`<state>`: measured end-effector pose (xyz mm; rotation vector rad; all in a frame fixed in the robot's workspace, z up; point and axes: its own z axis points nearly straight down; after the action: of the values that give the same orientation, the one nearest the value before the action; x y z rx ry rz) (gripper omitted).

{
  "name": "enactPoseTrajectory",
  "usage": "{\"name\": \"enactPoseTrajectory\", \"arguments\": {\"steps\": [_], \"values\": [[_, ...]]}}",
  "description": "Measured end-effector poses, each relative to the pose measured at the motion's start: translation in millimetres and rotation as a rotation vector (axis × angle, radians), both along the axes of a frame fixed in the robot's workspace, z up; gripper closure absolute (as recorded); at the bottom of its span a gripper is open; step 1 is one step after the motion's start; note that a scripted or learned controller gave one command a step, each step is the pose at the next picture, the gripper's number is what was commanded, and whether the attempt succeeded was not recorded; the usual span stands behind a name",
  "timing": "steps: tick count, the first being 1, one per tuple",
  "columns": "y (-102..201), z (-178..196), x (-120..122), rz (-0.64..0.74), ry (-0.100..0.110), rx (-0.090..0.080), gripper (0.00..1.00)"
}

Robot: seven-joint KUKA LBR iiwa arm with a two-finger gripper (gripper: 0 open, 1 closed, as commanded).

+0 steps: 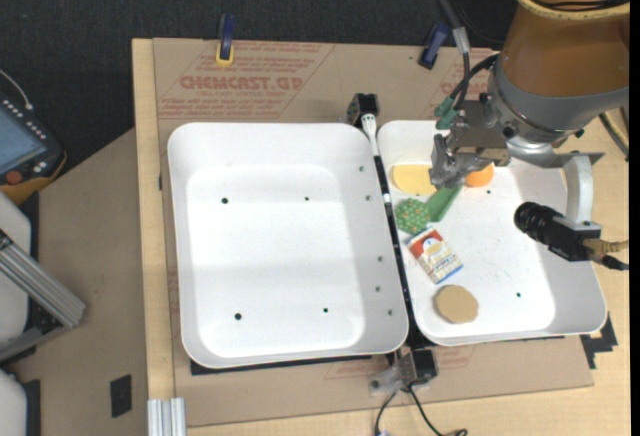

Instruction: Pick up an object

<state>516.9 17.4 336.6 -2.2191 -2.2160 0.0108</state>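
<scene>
Claw (447, 186) down over the flat green patterned piece (420, 212); grip state unclear, so centre squarely before lifting.

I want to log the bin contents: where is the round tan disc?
The round tan disc lies in the right bin, near its front edge, just below the small red-and-white packet.

Two white bins (270, 234); right one (530, 314) holding five small objects: yellow (408, 177), orange (481, 177), green (418, 214), tan (456, 304), one packet (436, 256).
</scene>
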Motion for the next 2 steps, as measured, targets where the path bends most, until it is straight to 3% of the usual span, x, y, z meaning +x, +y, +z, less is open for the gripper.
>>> {"name": "enactPoseTrajectory", "arguments": {"steps": [1,2], "values": [[3.0,17.8,-39.2,0.002,-0.006,0.002,1.0],[3.1,27.7,-37.0,0.001,-0.009,0.001,1.0]]}}
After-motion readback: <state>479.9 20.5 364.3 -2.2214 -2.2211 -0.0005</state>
